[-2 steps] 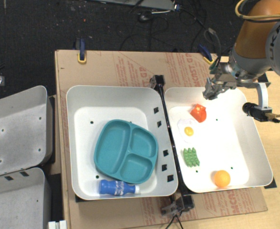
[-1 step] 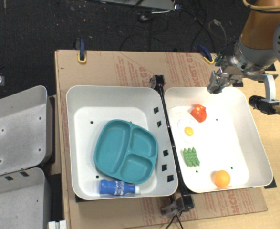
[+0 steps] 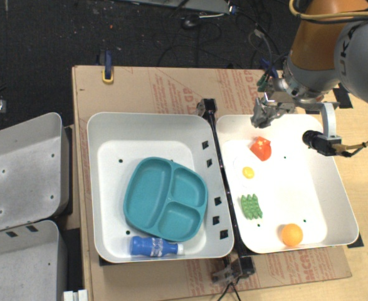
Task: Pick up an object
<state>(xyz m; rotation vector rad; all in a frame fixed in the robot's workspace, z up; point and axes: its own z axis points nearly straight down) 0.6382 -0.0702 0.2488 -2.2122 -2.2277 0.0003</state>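
In the right bin [image 3: 334, 187] lie a red pepper-like piece [image 3: 260, 148], a small yellow piece [image 3: 248, 173], a green bumpy piece [image 3: 251, 206] and an orange ball [image 3: 291, 234]. My gripper [image 3: 262, 116] hangs over the bin's far left corner, just above and behind the red piece, apart from it. Nothing shows between its dark fingers. The grey arm with its orange band [image 3: 325, 27] comes in from the upper right.
The left bin [image 3: 102, 168] holds a teal divided tray [image 3: 166, 198] and a blue bottle [image 3: 153, 248] lying by the near wall. A black divider [image 3: 216, 162] runs between the bins. White lids [image 3: 21, 168] lie to the far left.
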